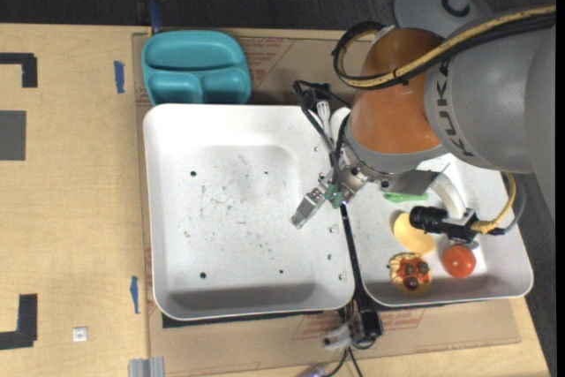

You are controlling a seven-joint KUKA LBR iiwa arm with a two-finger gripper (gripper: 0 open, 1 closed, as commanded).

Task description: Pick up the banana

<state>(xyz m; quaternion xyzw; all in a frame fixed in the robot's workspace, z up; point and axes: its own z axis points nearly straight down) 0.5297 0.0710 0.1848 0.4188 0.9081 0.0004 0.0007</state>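
— Two white bins sit side by side on the desk [71,216], which is brown cardboard with black and blue tape marks. How do they look to you?

— Both are shallow, smooth plastic with rounded corners. The left bin [238,207] carries fine dark scuffs and a few small dark dots on its floor. The right bin [508,274] is largely covered by the arm [477,101], a grey rounded casing with one glossy orange band.

— How many things lie in the right bin?

— Three that I can count near its front edge: one yellow rounded piece, the banana [408,231], partly behind a black fitting; one small red ball-shaped thing [459,260], smooth like a tomato; and one knobbly orange-and-dark toy [410,272]. A pale white shape lies behind them, under the arm, too hidden to name.

— And the end effector?

— The end effector [311,206] is a small grey metal piece with a green part behind it, hanging over the right side of the left bin, well apart from the banana. Whether it is spread or closed, I cannot tell.

— Anything else?

— One teal plastic tray [196,66], with divided compartments, touching the left bin's far edge.
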